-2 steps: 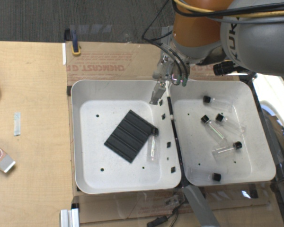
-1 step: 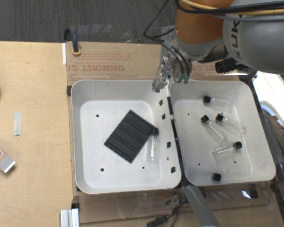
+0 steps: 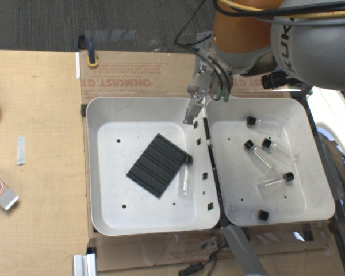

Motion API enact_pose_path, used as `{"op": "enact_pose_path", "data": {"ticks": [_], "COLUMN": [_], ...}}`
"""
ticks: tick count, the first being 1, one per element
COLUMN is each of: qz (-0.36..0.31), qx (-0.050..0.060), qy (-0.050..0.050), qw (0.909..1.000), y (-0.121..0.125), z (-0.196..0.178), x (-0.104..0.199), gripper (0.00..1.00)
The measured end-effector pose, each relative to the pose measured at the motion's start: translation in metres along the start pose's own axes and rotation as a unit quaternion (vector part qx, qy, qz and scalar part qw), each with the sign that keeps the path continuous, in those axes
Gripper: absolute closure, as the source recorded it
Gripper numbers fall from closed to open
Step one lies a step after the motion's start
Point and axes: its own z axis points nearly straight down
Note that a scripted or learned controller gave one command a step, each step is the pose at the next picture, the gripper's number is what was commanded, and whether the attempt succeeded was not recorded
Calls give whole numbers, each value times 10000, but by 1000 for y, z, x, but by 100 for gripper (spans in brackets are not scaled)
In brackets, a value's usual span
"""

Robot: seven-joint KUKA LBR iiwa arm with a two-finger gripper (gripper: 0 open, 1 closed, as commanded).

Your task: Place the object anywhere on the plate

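While the arm hangs over the far rims where the two bins meet, you see the gripper (image 3: 191,115) pointing down at the far right corner of the left bin (image 3: 98,154), its tips drawn close together with nothing visible between them; whether a sliver of gap remains you cannot tell from this slant. Your plate is the black ribbed plate (image 3: 157,165), lying flat and turned diagonally near the middle of the left bin's floor. Just off its right corner lies a clear vial (image 3: 186,177) with a black cap, touching or nearly touching the plate's edge but resting on the white floor, not on the ribs. That looks like the object to place, and by this view the task is not yet done. Four more capped vials (image 3: 259,154) lie scattered across the right bin (image 3: 310,154), well apart from the plate. To finish, you probably need the gripper brought toward the near side, down over the vial lying beside the plate.
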Motion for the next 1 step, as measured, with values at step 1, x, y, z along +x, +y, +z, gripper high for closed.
{"op": "enact_pose_path", "data": {"ticks": [1], "qz": [20], "qx": [-9], "qy": [-16], "qw": [10000], "y": [-1], "z": [-9], "x": [-2], "gripper": [100]}}
